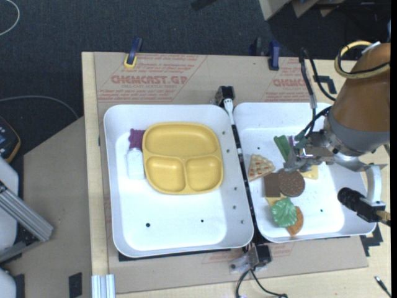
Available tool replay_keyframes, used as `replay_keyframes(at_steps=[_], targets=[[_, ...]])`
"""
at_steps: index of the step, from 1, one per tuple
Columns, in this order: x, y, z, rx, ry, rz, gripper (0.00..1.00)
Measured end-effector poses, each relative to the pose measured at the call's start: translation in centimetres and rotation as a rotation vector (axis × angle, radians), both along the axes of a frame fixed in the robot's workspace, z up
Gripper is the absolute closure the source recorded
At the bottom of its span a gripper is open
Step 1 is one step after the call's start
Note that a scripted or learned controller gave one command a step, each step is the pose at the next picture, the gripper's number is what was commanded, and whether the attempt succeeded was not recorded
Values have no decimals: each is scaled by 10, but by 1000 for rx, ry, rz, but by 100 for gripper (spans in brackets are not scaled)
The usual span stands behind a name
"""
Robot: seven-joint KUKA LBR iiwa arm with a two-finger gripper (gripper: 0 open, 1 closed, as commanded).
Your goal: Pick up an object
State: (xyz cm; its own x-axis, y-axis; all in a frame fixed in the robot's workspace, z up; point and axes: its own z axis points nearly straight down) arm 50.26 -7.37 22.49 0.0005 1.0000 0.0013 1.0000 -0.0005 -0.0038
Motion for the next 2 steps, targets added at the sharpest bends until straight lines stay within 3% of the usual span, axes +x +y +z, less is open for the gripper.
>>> replay_keyframes(at_steps=[1, 2], targets=[[13, -13, 2, -3, -6, 0, 100], [12, 4, -9, 0, -1, 2, 100]])
